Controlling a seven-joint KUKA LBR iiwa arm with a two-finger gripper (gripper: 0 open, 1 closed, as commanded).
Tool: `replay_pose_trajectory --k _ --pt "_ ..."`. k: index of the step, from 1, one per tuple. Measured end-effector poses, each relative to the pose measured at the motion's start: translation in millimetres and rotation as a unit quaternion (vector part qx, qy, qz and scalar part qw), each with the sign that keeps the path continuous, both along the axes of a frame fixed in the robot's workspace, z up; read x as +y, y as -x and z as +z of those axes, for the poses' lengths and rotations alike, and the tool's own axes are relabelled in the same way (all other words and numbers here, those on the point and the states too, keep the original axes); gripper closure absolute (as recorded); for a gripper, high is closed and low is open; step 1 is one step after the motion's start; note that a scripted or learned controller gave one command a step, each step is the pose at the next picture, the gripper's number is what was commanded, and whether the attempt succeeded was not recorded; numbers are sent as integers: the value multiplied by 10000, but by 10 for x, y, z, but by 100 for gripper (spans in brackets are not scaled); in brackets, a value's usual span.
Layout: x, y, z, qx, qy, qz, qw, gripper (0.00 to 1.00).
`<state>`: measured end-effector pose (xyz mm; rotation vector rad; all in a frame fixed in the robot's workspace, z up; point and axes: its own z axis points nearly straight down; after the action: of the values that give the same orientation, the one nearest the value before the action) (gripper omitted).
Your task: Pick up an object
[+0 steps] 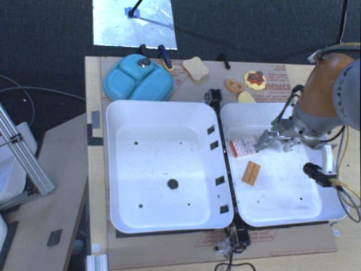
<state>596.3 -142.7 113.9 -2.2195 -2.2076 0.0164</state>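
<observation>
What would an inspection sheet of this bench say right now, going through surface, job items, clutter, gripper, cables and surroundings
Surface: bench bearing two white bins; left bin, right bin.
Job's things: red-and-white packet and orange wafer block lie apart in the right bin; small dark disc in the left bin.
Clutter: blue divided tray, toast piece, and small toy foods behind the bins.
Gripper: gripper low in the right bin beside the packet, holding nothing.
Cables: black cable at top right.
Surroundings: dark carpet, shiny sheet.
</observation>
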Motion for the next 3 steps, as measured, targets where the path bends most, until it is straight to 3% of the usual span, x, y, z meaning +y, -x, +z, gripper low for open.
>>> replay_pose_trajectory --k 1,2,3 --pt "412 215 -267 -123 15 45 9999 0" --pt "425 412 -256 -155 22 38 9999 0" --pt "408 401 -144 -169 36 34 9998 100"
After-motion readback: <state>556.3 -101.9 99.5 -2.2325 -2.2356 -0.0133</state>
